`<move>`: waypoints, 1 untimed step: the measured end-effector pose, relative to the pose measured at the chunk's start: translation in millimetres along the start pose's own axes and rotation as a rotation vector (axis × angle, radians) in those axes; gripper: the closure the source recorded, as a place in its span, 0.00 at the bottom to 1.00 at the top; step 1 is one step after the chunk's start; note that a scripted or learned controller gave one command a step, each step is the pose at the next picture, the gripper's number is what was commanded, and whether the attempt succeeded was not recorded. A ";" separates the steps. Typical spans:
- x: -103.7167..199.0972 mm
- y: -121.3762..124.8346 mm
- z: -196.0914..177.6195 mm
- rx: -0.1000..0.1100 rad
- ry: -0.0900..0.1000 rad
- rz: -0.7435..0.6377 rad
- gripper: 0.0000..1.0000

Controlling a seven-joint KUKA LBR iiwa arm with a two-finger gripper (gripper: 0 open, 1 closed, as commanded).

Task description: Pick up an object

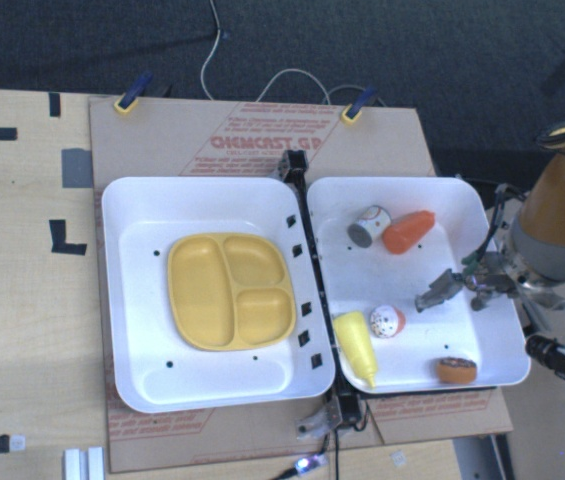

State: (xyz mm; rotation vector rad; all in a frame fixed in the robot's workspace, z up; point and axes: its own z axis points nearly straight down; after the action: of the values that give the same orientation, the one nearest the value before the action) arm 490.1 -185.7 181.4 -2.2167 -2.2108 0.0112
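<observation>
While nothing is yet being lifted, the gripper (440, 293) is hovering inside the right bin (467, 200), reaching in from the right edge with no object between its fingers; whether those fingers are apart or together is not clear from this angle. Five candidates are lying in that bin: a grey cylinder (365, 228) and an orange carrot (408, 230) touching each other near the far wall, a white ball (386, 321) just beside a yellow bottle (356, 346) at the near left, and a brown donut (456, 370) near the front corner. A yellow tray (230, 290) is sitting alone in the left bin (132, 208). Judging by position, the ball is lying nearest the gripper; approach, grasp and lift are all still remaining.
</observation>
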 end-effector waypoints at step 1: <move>0.1 2.8 -4.8 -0.010 -0.003 -0.003 0.00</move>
State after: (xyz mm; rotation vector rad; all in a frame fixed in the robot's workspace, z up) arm 492.9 -185.6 186.1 -2.2197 -2.2205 0.0027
